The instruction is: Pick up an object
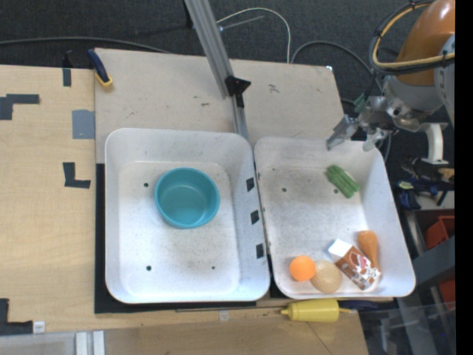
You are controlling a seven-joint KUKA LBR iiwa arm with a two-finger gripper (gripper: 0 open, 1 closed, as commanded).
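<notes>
A green pickle-shaped toy [342, 180] lies in the right bin [295, 220], its long axis running from upper left to lower right. The gripper [353, 134] hangs over the bin's far right corner, jaws apart, holding nothing.

In the right bin [275, 220], a green pickle-shaped toy [342, 180] lies flat and slanted toward the far right part of the floor, well apart from the rest. In that bin's near right corner 4 things cluster: an orange ball [301, 268], a pale beige rounded lump [326, 278] touching it on the right, a red-and-white packet [356, 265] and an orange carrot [369, 247] lying against the right wall. In the left bin [118, 220] a teal bowl [187, 197] sits upright, near its middle.
</notes>
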